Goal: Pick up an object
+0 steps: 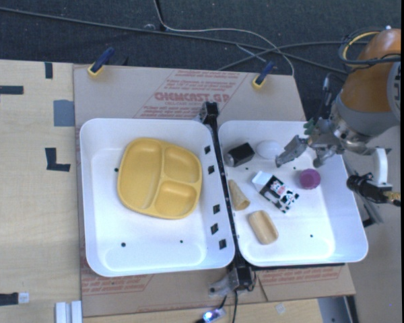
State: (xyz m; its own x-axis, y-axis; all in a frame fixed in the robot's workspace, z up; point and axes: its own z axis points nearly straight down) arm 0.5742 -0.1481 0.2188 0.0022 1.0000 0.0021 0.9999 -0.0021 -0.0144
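My gripper [304, 155] hangs over the far right part of the right bin [347, 247], fingers spread open with nothing between them. A small purple ball [310, 178] lies just in front of it, apart from the fingers. A white round object [268, 149] and a black block [240, 154] lie to the gripper's left. A white packet with black and red print [276, 190], a tan cone [238, 195] and a tan bread-like piece [262, 226] lie nearer the bin's middle and front.
The left bin [94, 234] holds a yellow divided plate [160, 177]. A black divider [219, 180] runs between the bins. Two yellow-handled clamps [101, 62] [262, 75] hold the cardboard base at the back. Cables cross the dark floor behind.
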